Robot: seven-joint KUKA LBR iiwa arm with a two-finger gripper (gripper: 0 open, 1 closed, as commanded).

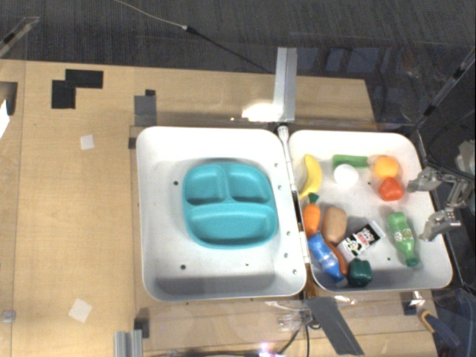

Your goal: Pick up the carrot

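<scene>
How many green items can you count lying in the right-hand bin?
3: a green stick near the bin's far wall, a green bottle towards its right side, and a dark green piece at the near edge. Others could lie hidden beneath the pile.

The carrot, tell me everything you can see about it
The carrot is a small orange piece that looks like toy plastic, with a dark green tip at its upper end. It lies in the right bin, against the bin's left wall, just below the banana. The brown potato touches its right side and the blue bottle lies at its lower end. The gripper is apart from it, at the bin's right edge.
</scene>
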